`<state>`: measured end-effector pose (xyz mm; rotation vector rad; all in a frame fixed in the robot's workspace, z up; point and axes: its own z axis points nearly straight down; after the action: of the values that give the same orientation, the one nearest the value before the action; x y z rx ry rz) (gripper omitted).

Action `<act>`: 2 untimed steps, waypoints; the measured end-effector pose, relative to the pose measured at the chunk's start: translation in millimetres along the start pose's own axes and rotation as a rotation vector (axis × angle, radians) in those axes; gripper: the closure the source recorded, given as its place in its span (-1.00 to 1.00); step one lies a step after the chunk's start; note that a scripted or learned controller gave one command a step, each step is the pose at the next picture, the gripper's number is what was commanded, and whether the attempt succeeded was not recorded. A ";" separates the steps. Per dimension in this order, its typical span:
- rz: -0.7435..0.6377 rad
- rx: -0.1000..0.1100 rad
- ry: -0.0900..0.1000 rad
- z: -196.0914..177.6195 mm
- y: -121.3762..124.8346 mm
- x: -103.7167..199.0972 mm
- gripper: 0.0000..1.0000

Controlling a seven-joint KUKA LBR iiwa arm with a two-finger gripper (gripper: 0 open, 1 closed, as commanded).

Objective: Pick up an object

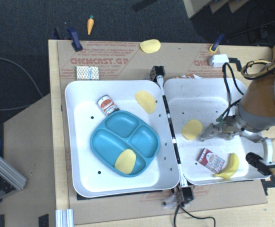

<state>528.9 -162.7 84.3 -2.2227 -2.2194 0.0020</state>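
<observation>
The right bin holds a round yellow piece, a red and white packet and a yellow banana. My gripper reaches in from the right and sits low in this bin. It is just right of the round yellow piece and above the red packet. I see nothing held in it. The grey arm with its orange band rises behind it.
The left bin holds a blue divided plate with a yellow piece in its near compartment, a small can and a yellow chip. On the bench behind lie a yellow lump, a patterned packet and cables.
</observation>
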 end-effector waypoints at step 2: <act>-0.001 0.000 0.001 -9.4 -13.5 69.5 -1.00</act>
<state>515.5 -93.3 93.7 -2.2214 -2.2195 0.0013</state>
